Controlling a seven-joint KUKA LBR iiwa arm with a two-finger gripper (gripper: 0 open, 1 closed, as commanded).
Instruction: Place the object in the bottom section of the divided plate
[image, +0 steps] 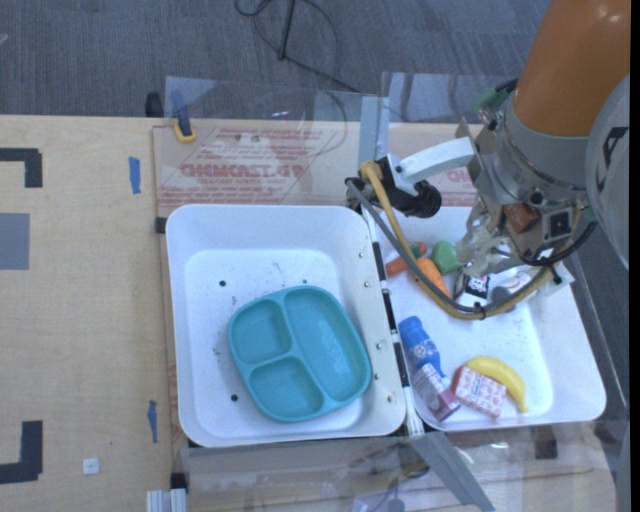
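Where the bench comes closest to the camera, along the bottom of the view, the two white bins sit side by side, the left bin (190, 260) holding a teal divided plate (298, 352) that lies flat on its floor, turned at a slight angle. The plate has three sections: one at the lower edge, one at the upper left, and a longer one along the right side, and all three show bare teal. In the right bin (570, 375), the nearest things lie along its lower edge: a yellow banana (503, 378) toward the right, a small pink-and-white packet (479, 391) just beside it on the left, and a blue bottle (419, 347) whose lower end runs down toward the bin's near left corner, touching or nearly touching the packet. These are well apart from the plate, with the bins' shared walls between them. Farther back in the right bin, an orange carrot-like piece (430, 272) lies next to a small green item (446, 256), partly crossed by a yellowish cable. Just to their right, the gripper (478, 272) hangs low over the bin's middle, below the grey wrist and the orange band (580, 60) at the top right. Whether its fingers are spread or closed cannot be told from this angle, since wrist hardware and cables crowd around them, and nothing can be seen pinched between them. Beyond the bins lies a clear sheet with red lettering (245, 165).
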